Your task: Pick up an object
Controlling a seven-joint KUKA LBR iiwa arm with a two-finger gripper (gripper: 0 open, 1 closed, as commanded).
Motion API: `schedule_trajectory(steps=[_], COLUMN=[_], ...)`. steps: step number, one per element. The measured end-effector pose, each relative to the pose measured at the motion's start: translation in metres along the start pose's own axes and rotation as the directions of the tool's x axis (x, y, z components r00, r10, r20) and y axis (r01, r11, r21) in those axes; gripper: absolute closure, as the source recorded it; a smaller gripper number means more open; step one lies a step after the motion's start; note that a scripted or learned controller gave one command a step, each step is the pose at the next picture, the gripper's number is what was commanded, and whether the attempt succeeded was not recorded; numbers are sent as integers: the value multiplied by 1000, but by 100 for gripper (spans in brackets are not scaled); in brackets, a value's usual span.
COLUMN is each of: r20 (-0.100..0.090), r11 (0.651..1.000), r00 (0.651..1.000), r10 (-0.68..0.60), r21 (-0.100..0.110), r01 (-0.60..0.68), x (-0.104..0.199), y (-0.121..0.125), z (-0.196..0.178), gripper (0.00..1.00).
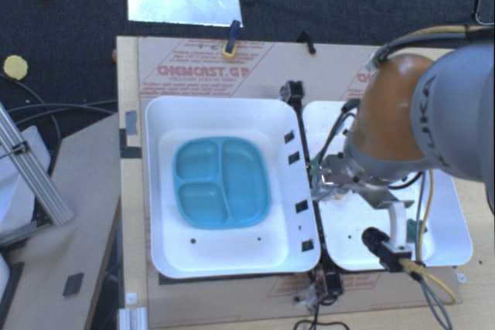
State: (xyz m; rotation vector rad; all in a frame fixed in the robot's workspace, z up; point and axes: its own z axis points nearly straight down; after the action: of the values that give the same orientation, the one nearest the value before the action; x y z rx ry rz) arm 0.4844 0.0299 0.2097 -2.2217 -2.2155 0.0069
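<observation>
A light blue divided plate [222, 182] lies flat in the middle of the left white bin [166, 124]. The arm, with its orange band [390, 120], reaches over the right white bin [456, 239]. My gripper [334, 183] points down over the left part of the right bin, close to the divider between the bins. The wrist hides what lies under it. A small teal object [415, 229] peeks out in the right bin, just right of the arm's cabling.
The bins sit on a cardboard sheet [201, 69]. A black clip rail [298, 166] runs between them. Cables and a black connector [379, 242] hang off the wrist over the right bin. Small loose items lie on the dark floor behind.
</observation>
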Motion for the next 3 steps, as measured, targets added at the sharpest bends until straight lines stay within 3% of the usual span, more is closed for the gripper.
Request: schedule_trajectory(steps=[1,2,3], r20=[-2,3,-2], r11=[1000,1000,1000], r00=[1000,1000,1000], r10=[-10,5,-11], r21=[-12,-10,-6], r01=[10,-5,11], x=[36,-58,-7], y=[25,5,4], z=[-47,-61,-36], gripper=[100,100,100])
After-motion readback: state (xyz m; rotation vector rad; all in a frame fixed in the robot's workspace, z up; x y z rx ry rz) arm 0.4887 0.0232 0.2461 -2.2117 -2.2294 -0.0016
